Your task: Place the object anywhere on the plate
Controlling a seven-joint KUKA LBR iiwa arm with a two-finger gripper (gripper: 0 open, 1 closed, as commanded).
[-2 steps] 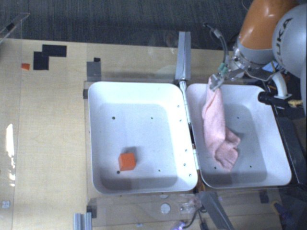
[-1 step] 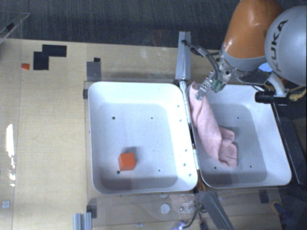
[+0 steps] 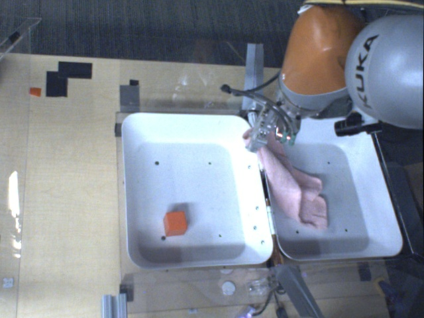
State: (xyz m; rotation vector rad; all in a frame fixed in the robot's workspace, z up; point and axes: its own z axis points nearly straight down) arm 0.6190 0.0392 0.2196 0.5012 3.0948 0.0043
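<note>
Two bins, one overhead view. Your gripper (image 3: 265, 134) sits at the top of the divider between them, fingers pinched on the upper corner of the pink cloth (image 3: 295, 191). Cloth hangs and trails down-right from the gripper into the right bin (image 3: 371, 234), crumpled, long axis diagonal. Orange block (image 3: 175, 222) lies well apart in the left bin (image 3: 136, 177). You've got no plate visible.

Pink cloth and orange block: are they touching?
Apart. The camera view shows the cloth hanging from the gripper into the right bin, while the block lies in the left bin.
</note>
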